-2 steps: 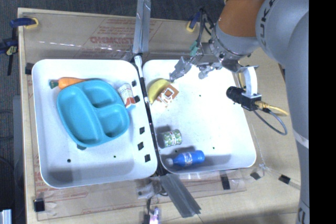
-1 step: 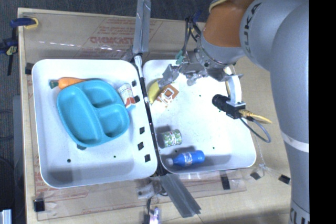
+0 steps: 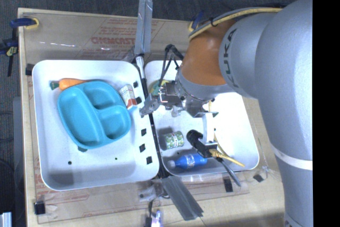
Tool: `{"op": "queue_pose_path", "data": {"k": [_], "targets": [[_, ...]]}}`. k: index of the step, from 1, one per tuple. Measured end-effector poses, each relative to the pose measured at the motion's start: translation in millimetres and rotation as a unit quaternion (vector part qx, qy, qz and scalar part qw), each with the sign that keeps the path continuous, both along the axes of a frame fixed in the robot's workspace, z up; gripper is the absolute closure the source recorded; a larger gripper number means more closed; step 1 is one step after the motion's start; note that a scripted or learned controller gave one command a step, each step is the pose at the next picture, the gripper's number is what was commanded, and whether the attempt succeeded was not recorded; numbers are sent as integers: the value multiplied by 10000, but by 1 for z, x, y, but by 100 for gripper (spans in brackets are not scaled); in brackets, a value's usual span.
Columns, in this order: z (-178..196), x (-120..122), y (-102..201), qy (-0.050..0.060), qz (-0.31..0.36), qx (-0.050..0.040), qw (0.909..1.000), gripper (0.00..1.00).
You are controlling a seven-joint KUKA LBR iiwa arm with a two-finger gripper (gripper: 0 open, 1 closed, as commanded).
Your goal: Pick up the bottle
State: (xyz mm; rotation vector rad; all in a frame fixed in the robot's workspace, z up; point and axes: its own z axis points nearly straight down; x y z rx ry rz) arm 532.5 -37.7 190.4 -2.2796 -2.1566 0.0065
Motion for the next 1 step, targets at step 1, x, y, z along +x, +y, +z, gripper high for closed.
{"op": "queue_pose_path", "data": {"k": [1], "targets": [[0,32,73,-6,-1272,-4,9919,0]]}}
